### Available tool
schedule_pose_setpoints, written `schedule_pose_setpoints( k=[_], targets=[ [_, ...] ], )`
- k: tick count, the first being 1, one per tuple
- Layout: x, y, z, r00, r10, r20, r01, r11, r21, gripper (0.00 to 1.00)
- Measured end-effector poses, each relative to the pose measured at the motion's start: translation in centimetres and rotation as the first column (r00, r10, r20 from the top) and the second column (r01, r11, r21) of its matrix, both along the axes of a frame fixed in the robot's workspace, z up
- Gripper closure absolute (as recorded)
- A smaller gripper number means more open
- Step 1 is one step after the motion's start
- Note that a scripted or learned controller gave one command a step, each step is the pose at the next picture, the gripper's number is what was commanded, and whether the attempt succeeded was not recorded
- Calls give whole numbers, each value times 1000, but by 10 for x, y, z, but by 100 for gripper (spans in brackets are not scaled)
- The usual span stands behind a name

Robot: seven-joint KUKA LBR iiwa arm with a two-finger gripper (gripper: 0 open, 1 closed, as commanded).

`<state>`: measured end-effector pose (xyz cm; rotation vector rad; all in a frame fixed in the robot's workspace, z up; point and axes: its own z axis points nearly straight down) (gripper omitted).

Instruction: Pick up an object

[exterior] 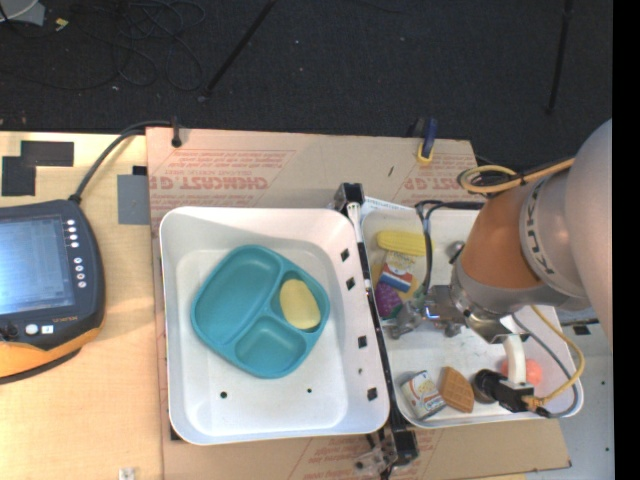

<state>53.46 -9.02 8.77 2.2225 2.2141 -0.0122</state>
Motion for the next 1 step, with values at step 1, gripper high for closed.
schedule_pose_setpoints(
  k=[1],
  targets=[
    [58,1,0,1000,0,0,0,1000,-4,0]
  ],
)
